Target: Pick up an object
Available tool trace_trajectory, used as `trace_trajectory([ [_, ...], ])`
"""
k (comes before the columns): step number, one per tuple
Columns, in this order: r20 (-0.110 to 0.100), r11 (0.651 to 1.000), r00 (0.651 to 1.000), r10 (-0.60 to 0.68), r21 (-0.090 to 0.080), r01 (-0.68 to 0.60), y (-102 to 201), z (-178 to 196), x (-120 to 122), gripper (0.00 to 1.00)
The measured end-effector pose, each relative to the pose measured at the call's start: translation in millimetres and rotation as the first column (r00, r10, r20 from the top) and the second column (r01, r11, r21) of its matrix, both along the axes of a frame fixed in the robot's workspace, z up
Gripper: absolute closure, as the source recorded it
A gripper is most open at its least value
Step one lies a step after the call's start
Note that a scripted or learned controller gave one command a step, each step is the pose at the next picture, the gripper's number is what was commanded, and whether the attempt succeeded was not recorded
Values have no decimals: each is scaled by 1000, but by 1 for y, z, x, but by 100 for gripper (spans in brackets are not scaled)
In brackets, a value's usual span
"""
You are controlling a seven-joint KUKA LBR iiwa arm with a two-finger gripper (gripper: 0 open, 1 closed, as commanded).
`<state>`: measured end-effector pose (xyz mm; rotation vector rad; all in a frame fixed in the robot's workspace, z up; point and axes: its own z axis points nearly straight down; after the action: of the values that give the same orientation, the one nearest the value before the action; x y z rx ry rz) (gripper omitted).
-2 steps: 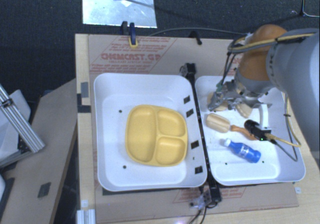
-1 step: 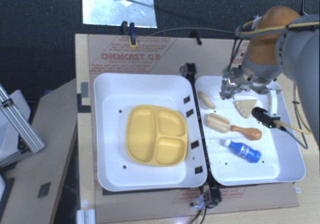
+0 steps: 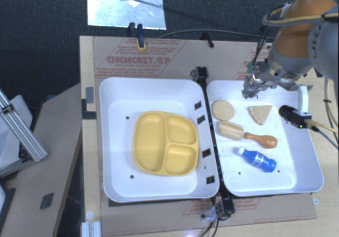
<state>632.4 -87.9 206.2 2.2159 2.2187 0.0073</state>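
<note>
Bottle [image 3: 257,159], disc [image 3: 223,109], wedge [image 3: 260,113] in right bin [image 3: 307,172]; tool [image 3: 250,92] grip unclear.

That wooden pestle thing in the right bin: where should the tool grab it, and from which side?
Judging by its pose, grip the wooden pestle at the narrow neck between its thick pale head and its darker rounded end, coming straight down. It lies flat, pointing left-right, so close across it front-to-back. The blue bottle lies close below, the round disc above left.
</note>
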Motion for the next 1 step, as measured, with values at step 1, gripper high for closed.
trace_trajectory([
  [1,-5,1000,1000,2,1,-2,0,9,1,100],
])
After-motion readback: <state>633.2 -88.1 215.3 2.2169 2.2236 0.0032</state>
